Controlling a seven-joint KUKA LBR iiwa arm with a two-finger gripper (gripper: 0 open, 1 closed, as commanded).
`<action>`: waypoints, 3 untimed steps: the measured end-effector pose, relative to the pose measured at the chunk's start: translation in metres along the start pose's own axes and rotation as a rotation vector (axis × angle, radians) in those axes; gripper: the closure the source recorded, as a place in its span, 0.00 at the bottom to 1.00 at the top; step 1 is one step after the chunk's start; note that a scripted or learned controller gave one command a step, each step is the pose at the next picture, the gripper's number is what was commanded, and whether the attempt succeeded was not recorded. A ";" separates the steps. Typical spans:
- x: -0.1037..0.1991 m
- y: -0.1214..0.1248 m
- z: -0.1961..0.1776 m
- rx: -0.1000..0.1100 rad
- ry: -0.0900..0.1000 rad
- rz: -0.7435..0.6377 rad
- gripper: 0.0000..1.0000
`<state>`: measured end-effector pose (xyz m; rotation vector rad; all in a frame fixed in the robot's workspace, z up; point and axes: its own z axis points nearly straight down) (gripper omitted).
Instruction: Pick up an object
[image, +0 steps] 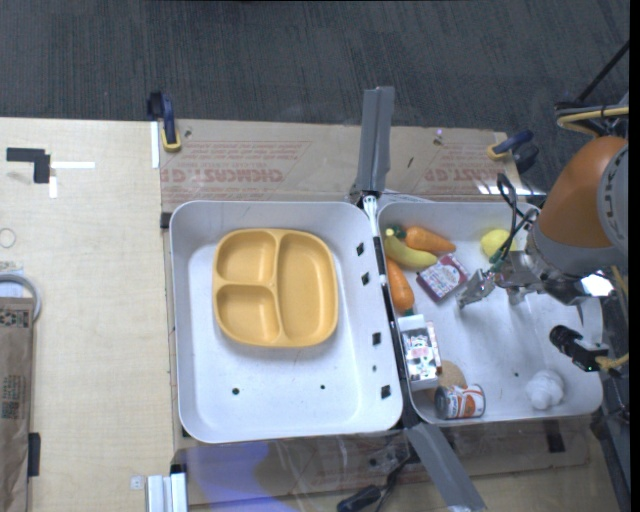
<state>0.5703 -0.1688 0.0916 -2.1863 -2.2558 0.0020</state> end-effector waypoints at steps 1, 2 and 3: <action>0.007 0.027 -0.015 -0.001 -0.001 -0.211 0.00; 0.007 0.027 -0.015 -0.001 -0.001 -0.211 0.00; -0.045 0.070 -0.001 -0.002 -0.001 -0.274 0.00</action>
